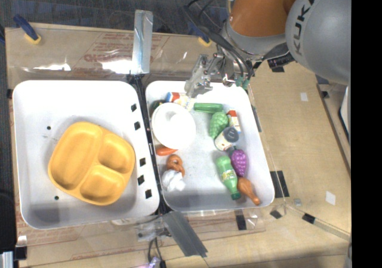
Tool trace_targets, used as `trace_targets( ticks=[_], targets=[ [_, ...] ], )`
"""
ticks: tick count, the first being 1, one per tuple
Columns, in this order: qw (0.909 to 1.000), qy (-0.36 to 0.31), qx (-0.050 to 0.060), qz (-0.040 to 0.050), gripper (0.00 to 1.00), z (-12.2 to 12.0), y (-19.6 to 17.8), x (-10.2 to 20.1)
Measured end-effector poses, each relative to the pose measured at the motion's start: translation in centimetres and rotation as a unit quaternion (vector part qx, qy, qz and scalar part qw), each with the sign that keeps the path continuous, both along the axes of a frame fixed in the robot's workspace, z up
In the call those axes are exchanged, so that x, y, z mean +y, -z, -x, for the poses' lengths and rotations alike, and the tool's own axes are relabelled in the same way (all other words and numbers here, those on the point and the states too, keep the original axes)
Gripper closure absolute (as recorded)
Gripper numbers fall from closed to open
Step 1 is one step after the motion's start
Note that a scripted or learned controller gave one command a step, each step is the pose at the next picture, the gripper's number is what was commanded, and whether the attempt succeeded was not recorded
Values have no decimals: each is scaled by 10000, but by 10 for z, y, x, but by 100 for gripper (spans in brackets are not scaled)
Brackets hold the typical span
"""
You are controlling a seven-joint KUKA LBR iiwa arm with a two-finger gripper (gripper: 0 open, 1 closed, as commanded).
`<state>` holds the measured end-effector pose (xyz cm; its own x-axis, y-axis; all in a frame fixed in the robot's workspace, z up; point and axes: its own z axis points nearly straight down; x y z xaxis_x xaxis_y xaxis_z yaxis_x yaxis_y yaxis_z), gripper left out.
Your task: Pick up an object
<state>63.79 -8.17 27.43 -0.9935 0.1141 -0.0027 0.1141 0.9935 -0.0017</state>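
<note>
Two white bins sit side by side, and the gripper (pixel 200 85) hangs over the far rim of the right bin (pixel 197 198), just above a white bowl (pixel 173 125); whether it is open or closed I cannot tell. Around that bowl lie the toys to choose from: a green cucumber (pixel 208 107), purple grapes (pixel 239 161), a green bottle (pixel 227 174) and a brown drumstick (pixel 248 190). Over in the left bin (pixel 30 111) rests a yellow divided plate (pixel 91 162).

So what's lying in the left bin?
One yellow divided tray sits in the left bin, its three compartments showing nothing inside. Whatever is beneath the tray is covered.
</note>
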Motion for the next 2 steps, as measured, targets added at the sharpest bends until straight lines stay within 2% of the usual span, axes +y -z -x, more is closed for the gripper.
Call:
trace_targets(
  ticks=[1, 2],
  targets=[
    [9988, 482, -1, 2, 100, -15, -41, -32],
    [9993, 373, 19, 3, 100, 32, -40, -133]
  ],
)
